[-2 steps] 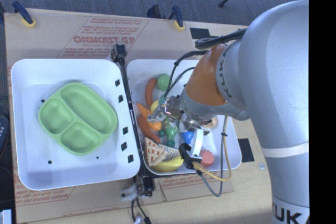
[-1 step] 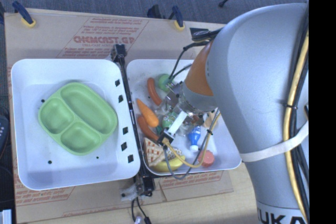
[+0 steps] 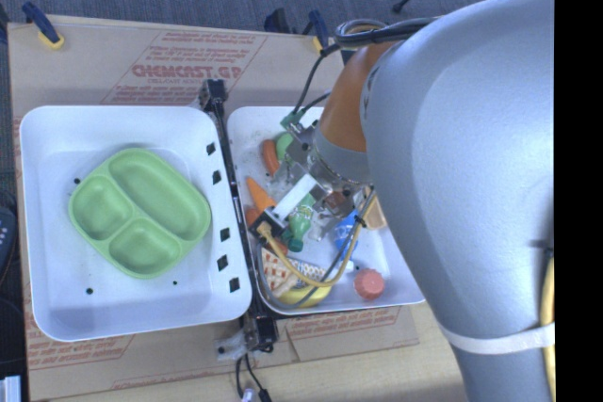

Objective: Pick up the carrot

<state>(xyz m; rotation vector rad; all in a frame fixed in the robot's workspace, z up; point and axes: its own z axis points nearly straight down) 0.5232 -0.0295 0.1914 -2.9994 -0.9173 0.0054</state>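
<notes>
Orange carrot (image 3: 258,194): smooth tapered piece, lying in the right bin (image 3: 400,292) just beside its left wall, view-left of the gripper.
Gripper (image 3: 318,205): low over the clutter in mid right bin; open or closed, cannot tell, the wrist hides it.
Arm (image 3: 471,184): smooth grey shell, orange band.
Left bin (image 3: 47,202): shallow white plastic, holds the green plate (image 3: 139,212), rounded, three compartments.
Other clutter: salmon round piece (image 3: 369,283) and yellow curved piece (image 3: 303,294), both near the front wall.

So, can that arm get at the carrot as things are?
Probably yes: the carrot lies uncovered in the right bin, by its left wall, and the arm hangs close above.
</notes>
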